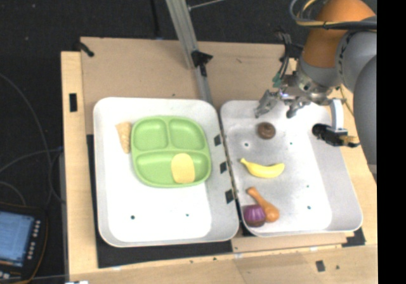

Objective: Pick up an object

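The right bin point(330, 206) serves as landmark. At its near corner lie a purple onion point(254, 215) and, touching it, an orange carrot point(262, 205). Further in, near the bin's middle, rests a yellow banana point(262, 168). Beyond it sits a small brown round object point(266, 130). Over the bin's far edge hangs the gripper point(278, 106), fingers spread apart, holding nothing. Left of this bin, the other bin point(114, 213) carries a green divided plate point(170, 149).
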Tool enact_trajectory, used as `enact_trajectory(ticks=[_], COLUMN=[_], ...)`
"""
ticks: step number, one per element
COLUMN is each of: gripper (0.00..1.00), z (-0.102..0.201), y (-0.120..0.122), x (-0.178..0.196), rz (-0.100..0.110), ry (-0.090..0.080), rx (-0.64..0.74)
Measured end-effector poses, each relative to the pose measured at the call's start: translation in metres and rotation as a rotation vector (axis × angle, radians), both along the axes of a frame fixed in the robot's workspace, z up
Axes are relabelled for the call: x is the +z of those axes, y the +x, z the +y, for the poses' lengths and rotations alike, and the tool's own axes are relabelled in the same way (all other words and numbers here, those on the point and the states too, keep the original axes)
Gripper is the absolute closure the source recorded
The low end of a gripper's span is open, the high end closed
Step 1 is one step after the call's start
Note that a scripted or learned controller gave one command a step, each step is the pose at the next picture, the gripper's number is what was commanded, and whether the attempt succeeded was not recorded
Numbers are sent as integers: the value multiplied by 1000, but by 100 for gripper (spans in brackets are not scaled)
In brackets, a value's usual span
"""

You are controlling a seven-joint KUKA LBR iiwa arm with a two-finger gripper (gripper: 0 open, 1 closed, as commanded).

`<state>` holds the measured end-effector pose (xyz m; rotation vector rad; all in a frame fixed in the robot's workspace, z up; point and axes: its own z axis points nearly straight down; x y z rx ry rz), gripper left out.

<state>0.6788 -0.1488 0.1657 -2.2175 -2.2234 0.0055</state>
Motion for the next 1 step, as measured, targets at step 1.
enact_trajectory(ticks=[1], gripper=[0], z=[-3], y=[9], x=[-55], rz=[0], ry=[0], rx=[1])
